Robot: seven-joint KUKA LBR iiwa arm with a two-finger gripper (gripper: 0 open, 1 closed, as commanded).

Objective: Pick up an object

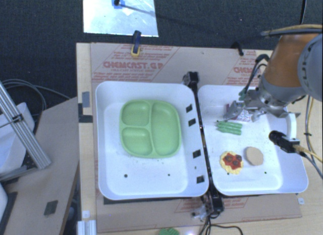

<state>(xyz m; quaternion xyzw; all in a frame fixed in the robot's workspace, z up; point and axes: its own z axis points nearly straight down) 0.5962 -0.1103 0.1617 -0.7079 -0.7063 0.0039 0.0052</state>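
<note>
1. In the camera view, two shallow white bins are seen side by side on the table [126, 59]: the left bin [108, 143] and the right bin [290, 181].
2. A green divided plate [151, 128] is laid flat near the middle of the left bin, well apart from the arm.
3. Three small things that could be picked up are scattered in the right bin: a bunch of green beans [229, 127], a small pizza [231, 161] and a tan cookie [254, 155] just beside it.
4. The hand [238, 109] is held low over the far part of the right bin, just above the green beans; this placement is judged to suit a try at the beans, the nearest thing.
5. How far the hand is opened cannot be told, since its metal parts are blurred together, and nothing is clearly seen held in it.
6. Red lettering is printed on the board beneath the bins; it seems to read "CHEMCAST GP", though this is not certain.
</note>
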